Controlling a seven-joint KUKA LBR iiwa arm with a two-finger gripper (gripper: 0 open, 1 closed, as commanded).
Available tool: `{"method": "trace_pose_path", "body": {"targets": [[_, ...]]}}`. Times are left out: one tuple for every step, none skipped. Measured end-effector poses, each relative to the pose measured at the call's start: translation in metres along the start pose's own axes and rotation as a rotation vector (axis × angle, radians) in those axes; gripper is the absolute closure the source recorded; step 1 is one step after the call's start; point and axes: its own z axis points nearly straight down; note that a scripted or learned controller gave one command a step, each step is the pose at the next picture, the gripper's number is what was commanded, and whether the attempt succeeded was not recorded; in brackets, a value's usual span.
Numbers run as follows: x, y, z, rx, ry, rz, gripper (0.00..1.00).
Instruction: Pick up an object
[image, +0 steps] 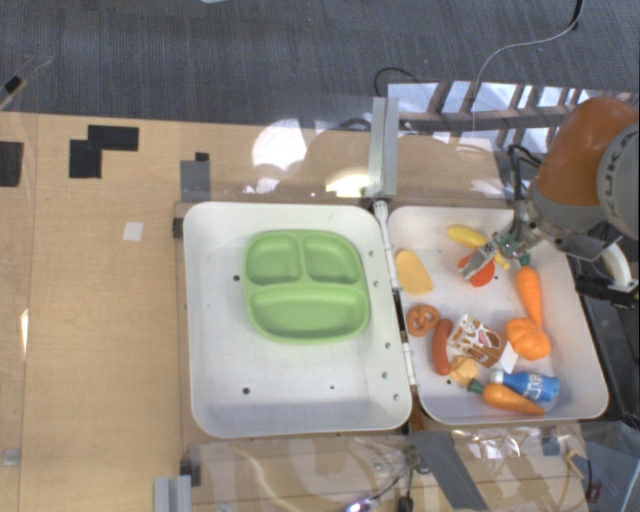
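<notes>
Grey arm: in from 3 o'clock, orange band (590, 140) at upper right, wrist low over right bin (590, 395).
Gripper (487, 262): down in right bin's 12 o'clock part, fingers apart, tips either side of red piece (481, 274), looks like touching or just above it.
Red piece: small, on bin floor just under the tips, not lifted as far as visible; likely the target, a guess from gripper position.
Banana (466, 237): yellow, at 10 o'clock of gripper, just beside.
Carrot (529, 292): at 4 o'clock of gripper, near, apart from the tips.
Yellow wedge (412, 271): at 9 o'clock of gripper, by bin's left wall.
Other clutter: pretzel (421, 319), sausage (441, 347), printed box (474, 341), orange lump (528, 338), blue bottle (528, 386), second carrot (511, 399), all toward 6 o'clock of bin.
Left bin (210, 400): green tray (303, 285) in middle.
Done: reach and descent over a thing, by the look.
Left: close on red piece, lift clear of bin; nothing seen gripped yet.
Risk: banana close by, could get nudged on closing.
</notes>
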Motion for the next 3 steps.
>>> {"method": "trace_pose_path", "body": {"targets": [[0.035, 0.034, -0.098, 0.006, 0.005, 0.009, 1.00], [-0.009, -0.050, -0.023, 0.009, 0.007, -0.155, 1.00], [0.047, 0.032, 0.015, 0.005, 0.006, -0.088, 1.00]]}}
